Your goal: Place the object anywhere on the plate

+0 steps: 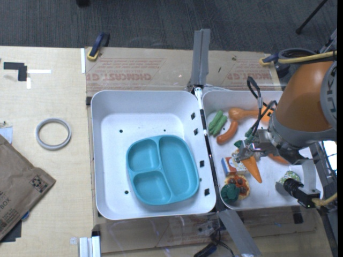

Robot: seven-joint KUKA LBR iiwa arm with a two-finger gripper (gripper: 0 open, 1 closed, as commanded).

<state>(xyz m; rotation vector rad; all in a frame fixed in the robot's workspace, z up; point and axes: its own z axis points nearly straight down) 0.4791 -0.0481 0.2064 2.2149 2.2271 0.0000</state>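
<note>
Camera view is showing, nearest along the bottom of the right bin (268, 199), a small round dish of toy food (236, 188) sitting against the bin's left wall, and just above it an orange toy carrot (254, 170) lying tilted with its tip pointing down and to the right. The gripper (247, 151) is hanging low over the carrot's upper end, and whether its fingers are apart or pressed on the carrot cannot be told from here. Behind it, the arm's orange band (305, 98) is bulking in from the right. In the left bin (107, 143), the teal divided plate (162, 168) is lying flat, well apart from the carrot, across the divider between the bins. Farther back in the right bin, a green bean pod (217, 123) and a reddish sausage-shaped toy (228, 133) are lying side by side, with an orange squash-like piece (241, 113) beyond them. On the bench at the left, a roll of tape (53, 133) is resting.
</note>
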